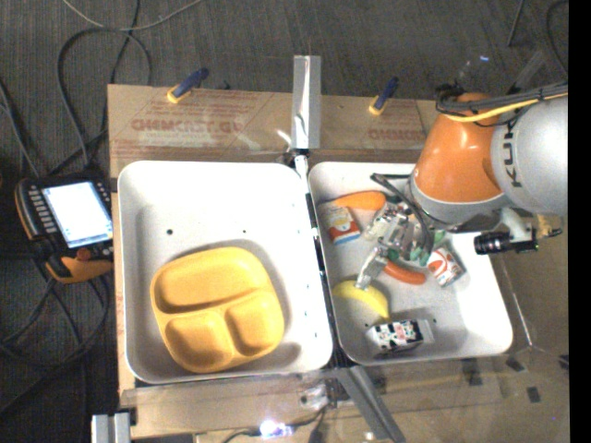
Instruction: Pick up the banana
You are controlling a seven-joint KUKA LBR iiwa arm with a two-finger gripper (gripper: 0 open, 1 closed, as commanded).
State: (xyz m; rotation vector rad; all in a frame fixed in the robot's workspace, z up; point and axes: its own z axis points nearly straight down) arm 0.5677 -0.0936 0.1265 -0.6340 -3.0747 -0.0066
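Banana (362,298) is the yellow lump in the right bin (489,335), toward its lower left, sitting just under the gripper (379,264); looks more like a stubby curved piece than a full-length one, tbh, but it's the only yellow fruit-shaped thing in there.

Going left to right: there's a teach pendant (72,215) with a lit screen off the left edge of the bench; then the left bin (138,192), which holds just a yellow divided tray (219,307) with three compartments, lying flat and a bit rotated, nothing in any compartment as far as I can see; probably parked there so it stays out of the picking area.

Right bin is the busy one; an orange carrot (355,199) at the top, a small carton (341,226) just below it, the banana lower down, a dark printed box (400,333) near the front wall, and a small red-and-white packet (447,267) to the right, with an orange-red stick-shaped thing (406,274) next to it.

Arm (471,160) comes in from the right and hangs over that clutter; the gripper points down-left with its tip just above the banana's top edge; the fingers look spread apart with nothing between them, so no grasp yet; my guess is it's lined up to drop onto the fruit.
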